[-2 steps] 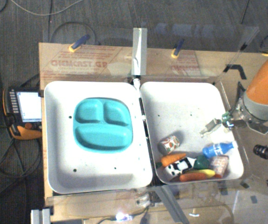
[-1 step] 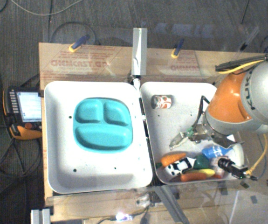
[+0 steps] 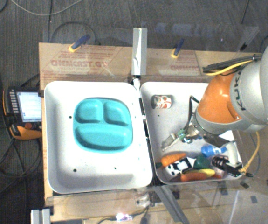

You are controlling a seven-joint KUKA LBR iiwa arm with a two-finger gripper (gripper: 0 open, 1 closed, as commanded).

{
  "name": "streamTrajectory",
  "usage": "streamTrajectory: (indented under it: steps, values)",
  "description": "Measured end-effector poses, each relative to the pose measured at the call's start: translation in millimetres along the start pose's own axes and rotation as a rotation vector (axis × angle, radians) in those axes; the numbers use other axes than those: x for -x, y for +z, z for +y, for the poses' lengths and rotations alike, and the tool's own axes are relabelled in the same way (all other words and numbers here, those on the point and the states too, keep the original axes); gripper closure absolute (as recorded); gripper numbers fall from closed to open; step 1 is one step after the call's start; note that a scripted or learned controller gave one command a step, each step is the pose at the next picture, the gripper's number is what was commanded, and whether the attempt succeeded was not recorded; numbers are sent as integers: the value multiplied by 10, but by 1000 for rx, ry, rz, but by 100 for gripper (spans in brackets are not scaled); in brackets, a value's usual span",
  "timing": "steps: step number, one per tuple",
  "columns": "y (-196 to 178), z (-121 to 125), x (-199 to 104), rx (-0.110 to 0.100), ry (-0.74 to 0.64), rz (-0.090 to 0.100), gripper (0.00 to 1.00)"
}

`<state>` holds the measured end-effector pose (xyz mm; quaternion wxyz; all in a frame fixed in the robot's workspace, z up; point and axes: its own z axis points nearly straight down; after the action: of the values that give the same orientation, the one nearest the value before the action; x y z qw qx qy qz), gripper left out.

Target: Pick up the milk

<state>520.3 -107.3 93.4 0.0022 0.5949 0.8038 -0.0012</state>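
1. The lighting is even and fairly bright from overhead; the two white bins, left bin (image 3: 54, 139) and right bin (image 3: 154, 125), read pale without blowing out.
2. Shadows are soft and short. A faint one lies beside the turquoise tray (image 3: 103, 124), well to the left of the gripper (image 3: 180, 136).
3. The carpet (image 3: 31, 13) above the bench stays dim and grainy.
4. The arm (image 3: 227, 101), just right of the gripper, carries a mild sheen on its orange band.
5. The frame is low in resolution: small items below the gripper smear together, and the gripper's own outline is soft.
6. A clear sheet along the bench's far edge gives a weak hazy glare.
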Motion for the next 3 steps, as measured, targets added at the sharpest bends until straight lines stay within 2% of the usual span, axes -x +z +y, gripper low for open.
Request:
streamTrajectory:
  steps: [1, 2, 3]
  values:
    - [-287, 518, 247, -6, 48, 6, 0]
    - [-286, 517, 247, -6, 48, 6, 0]
    - [28, 1209, 467, 2, 5, 2, 0]
